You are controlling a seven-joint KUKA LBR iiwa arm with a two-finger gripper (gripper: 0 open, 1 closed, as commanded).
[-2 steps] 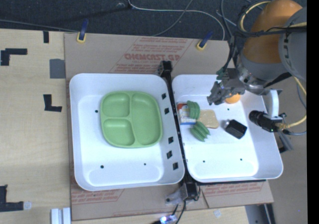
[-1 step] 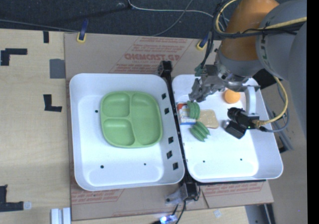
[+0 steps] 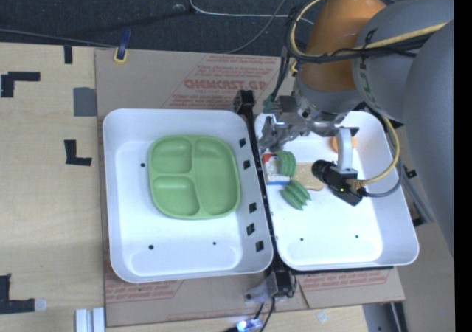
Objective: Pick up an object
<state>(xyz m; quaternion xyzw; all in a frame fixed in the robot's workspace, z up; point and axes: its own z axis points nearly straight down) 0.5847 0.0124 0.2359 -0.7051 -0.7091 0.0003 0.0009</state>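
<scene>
The gripper [image 3: 279, 135] hangs low over the upper left part of the right bin [image 3: 335, 238], close to the wall that this bin shares with its neighbour. It is seen from above and its own body covers the tip, so I cannot tell if it is open or closed, and no object is seen held in it.

Just below the gripper lies a small cluster of objects. A green rounded object [image 3: 287, 161] is the nearest to it. A small white packet [image 3: 272, 169] with red and blue marks touches this object on the left. A little lower lies a green ribbed object [image 3: 296, 195], and a tan piece [image 3: 314, 184] is beside it on the right. An orange object [image 3: 342, 142] lies further right, partly hidden by the robot.

The rest of the right bin floor is bare white. In the left bin [image 3: 184, 253] one thing rests flat, a green divided plate [image 3: 195, 175] with three compartments, well apart from the gripper.

The arm [image 3: 417, 50] enters from the right, its orange band [image 3: 343, 21] above the wrist. Both bins stand on a cardboard sheet [image 3: 221, 80] on the bench [image 3: 44, 175].
</scene>
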